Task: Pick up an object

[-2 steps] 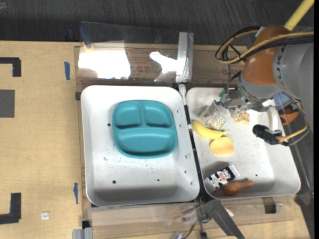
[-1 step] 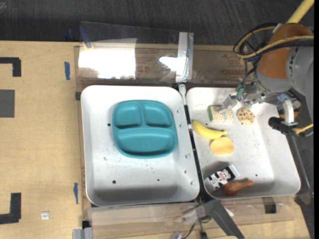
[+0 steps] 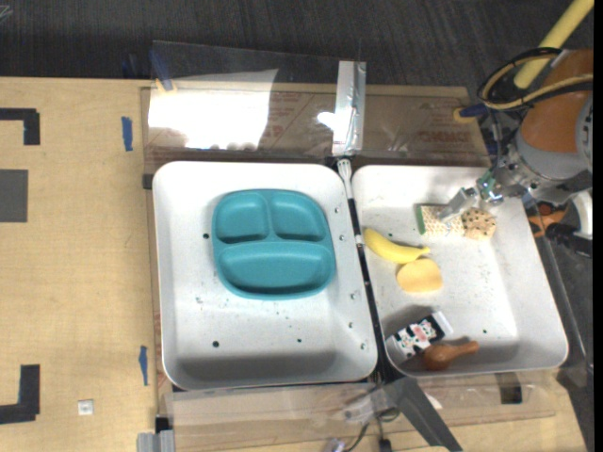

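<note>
two shallow white bins side by side on a wooden bench; left bin [image 3: 179, 281] carrying a teal divided plate [image 3: 273, 243] near its middle, three compartments facing up; right bin [image 3: 528, 309] as the landmark for everything else.

just inside the right bin's left wall, a yellow banana [image 3: 394, 247] lying flat; touching the banana's lower right end, a pale yellow rounded fruit-like piece [image 3: 420, 277]; toward the bin's upper middle, a green and white speckled card or sponge [image 3: 435, 217], and just right of it a tan block with dark dots [image 3: 478, 222], like a die; near the bin's front wall, a small black and white packet [image 3: 417, 334] with a red mark, and touching its lower right side a brown drumstick-shaped toy [image 3: 448, 351].

over the right bin's upper right corner, the gripper [image 3: 486, 189] hanging from the grey arm with its orange band [image 3: 551, 125], close above the tan block and just right of the speckled card; metal tips small and glinting, gap between them impossible to judge, so apart or together not told; nothing seen clamped.

clear plastic sheet [image 3: 245, 111] standing behind both bins, with glare on it; blue tape marks on the bench left of the left bin.
</note>
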`<state>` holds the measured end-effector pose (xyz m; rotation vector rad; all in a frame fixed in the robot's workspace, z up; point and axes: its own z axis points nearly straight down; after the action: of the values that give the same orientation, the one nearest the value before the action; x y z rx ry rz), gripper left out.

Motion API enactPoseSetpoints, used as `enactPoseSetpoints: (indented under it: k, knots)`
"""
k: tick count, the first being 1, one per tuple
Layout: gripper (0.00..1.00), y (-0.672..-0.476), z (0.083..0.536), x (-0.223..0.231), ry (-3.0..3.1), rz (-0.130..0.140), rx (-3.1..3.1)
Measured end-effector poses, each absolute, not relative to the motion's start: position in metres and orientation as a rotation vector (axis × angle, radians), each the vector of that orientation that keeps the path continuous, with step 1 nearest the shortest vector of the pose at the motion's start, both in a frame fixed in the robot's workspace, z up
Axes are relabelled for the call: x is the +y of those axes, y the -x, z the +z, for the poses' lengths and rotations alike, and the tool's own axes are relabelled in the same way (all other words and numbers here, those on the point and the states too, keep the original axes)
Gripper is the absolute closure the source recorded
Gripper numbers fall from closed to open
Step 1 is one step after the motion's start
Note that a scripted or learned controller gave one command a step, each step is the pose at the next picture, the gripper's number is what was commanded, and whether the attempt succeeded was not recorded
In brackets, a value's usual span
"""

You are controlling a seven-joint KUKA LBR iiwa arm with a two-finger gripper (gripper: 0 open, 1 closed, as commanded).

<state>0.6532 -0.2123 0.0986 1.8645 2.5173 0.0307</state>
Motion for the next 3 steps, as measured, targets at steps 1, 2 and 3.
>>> enactPoseSetpoints:
  k: [1, 2, 3]
  knots:
    - [0.00, -0.670, 0.139, -0.143, -1.854, 0.010, 2.527]
    - [0.00, -0.640, 0.098, -0.127, -1.595, 0.010, 2.675]
    - [0.00, -0.628, 0.089, -0.202, -1.793, 0.004, 2.567]
